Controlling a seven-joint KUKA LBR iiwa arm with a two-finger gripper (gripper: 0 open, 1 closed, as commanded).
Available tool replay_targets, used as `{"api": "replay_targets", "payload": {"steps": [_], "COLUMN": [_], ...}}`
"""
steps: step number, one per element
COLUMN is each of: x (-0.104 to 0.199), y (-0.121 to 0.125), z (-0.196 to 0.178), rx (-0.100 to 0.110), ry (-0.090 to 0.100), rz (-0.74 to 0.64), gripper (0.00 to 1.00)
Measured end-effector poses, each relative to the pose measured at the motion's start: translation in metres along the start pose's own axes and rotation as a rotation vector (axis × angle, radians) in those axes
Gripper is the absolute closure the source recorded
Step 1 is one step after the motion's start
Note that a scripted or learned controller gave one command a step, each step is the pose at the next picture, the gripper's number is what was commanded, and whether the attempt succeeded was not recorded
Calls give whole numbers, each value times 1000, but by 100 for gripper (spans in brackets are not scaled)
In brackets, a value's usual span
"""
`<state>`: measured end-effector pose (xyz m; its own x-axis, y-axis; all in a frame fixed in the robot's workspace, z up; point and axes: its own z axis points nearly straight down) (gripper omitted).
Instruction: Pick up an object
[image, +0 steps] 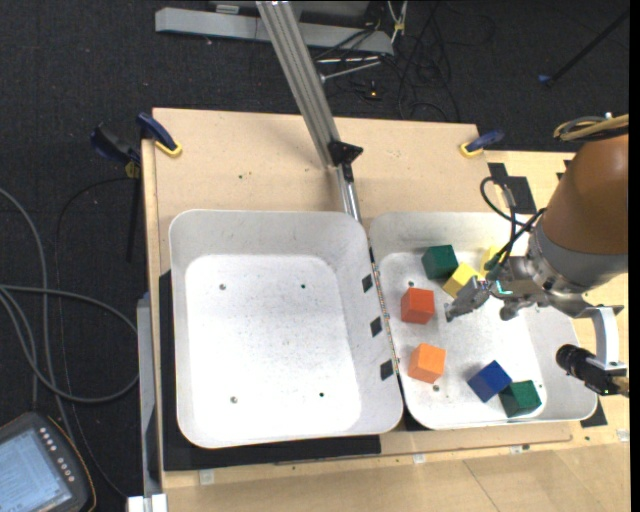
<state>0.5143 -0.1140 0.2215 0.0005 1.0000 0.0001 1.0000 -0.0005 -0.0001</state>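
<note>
Gripper (470, 297) sat low in the right bin (560, 405), tips just beside the yellow block (462, 278) — couldn't tell if the pincer was released or clenched. Relative to the yellow block: dark green block (438, 262) touching on the far-left side, red-orange block (417, 305) near on the left, orange block (427, 362) nearer the camera, blue block (489, 381) and second green block (521, 398) nearest the front rim.

Left bin (200, 330) on bench (250, 160) w/ yellow-blue clamps (160, 135), metal pole (305, 85), screen (35, 470) bottom-left.
</note>
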Motion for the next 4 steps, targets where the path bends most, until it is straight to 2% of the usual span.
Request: {"api": "replay_targets", "payload": {"steps": [1,2,3,4], "x": [-2,3,2,2], "y": [-3,-6,-6,-6], "z": [49,104,111,103], "rx": [5,-7,-5,-4], "ry": [1,4,-2,-1], "rz": [1,0,0,0], "gripper": [0,0,0,100]}}
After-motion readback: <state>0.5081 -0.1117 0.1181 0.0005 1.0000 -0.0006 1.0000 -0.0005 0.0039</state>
